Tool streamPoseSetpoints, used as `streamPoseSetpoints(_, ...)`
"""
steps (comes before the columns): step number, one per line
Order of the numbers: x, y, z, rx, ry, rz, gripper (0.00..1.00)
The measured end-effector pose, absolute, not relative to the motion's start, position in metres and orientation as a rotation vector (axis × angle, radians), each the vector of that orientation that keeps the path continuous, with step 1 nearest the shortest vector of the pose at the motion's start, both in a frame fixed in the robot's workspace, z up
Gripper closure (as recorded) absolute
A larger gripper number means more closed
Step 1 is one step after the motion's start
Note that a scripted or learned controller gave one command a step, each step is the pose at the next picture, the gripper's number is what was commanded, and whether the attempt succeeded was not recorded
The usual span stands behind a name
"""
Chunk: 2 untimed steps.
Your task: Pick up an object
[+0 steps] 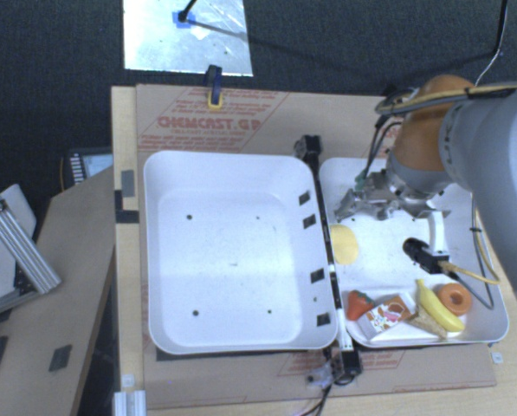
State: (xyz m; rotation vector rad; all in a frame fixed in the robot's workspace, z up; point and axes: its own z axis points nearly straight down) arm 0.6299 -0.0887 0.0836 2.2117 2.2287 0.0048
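Note:
My gripper (355,204) hangs over the back left part of the right bin (492,323), with the grey arm reaching in from the right. A pale yellow round object (345,246) lies just below and to the left of the gripper, near the bin's left wall. Along the bin's front lie a red piece (358,305), a white and red packet (386,315), a yellow banana (437,307) and an orange round object (455,299). I see nothing held by the gripper.
The left bin (158,232) stands beside the right one, with black clips (317,276) along the shared wall. Both rest on a cardboard sheet (208,122). A shiny metal plate (187,24) lies on the dark floor behind.

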Motion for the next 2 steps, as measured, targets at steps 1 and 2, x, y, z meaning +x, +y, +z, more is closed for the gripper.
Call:
streamPoseSetpoints(1, 0.673, -0.11, 0.217, 2.203, 2.217, 0.016, 0.0)
streamPoseSetpoints(2, 0.666, -0.111, 0.077, 2.223, 2.228, -0.007, 0.0)
